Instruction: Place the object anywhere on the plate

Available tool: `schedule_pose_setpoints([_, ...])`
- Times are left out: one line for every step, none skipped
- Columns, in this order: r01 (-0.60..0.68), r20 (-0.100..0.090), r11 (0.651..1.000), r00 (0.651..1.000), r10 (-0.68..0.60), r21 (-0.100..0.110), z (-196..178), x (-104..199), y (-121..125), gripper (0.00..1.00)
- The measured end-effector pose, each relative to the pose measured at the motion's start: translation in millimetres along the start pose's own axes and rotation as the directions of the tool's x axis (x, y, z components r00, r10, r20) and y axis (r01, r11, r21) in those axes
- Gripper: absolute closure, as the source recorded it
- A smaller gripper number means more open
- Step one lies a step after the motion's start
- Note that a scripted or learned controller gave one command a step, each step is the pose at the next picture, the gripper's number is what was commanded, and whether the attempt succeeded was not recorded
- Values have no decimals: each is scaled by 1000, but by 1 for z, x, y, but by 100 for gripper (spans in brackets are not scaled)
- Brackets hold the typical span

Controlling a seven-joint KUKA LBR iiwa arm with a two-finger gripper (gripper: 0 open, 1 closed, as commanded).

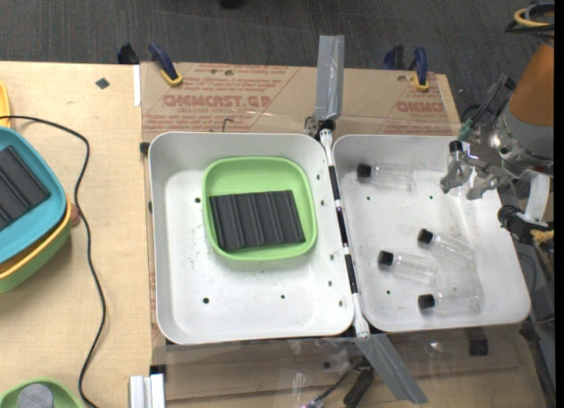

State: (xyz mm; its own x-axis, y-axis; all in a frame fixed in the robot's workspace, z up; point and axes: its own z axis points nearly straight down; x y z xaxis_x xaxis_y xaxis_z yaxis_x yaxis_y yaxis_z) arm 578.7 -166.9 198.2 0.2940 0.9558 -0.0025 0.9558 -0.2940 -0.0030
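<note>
Two white bins (176,309) side by side on cardboard-covered bench (220,98); grey carpet (282,1) beyond. Green plate (216,177) in left bin, clear vials (445,243) in right. Gripper (465,177) over right bin's edge, grip state impossible to tell.

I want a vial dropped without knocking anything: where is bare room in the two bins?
Bare floor rings the green plate in the left bin, widest along its front edge. The right bin is crowded: four vials spread across it, the claw over its far right corner.
</note>
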Motion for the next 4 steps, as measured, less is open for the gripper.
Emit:
schedule_pose_setpoints([0,0,1000,1000,0,0,0,0,0,0])
schedule_pose_setpoints([-282,0,959,959,282,-1,-59,-4,1,0])
schedule_pose_setpoints([-579,1,815,815,579,1,-80,-19,24,0])
schedule_pose_setpoints([-876,2,482,482,876,1,-80,-16,28,0])
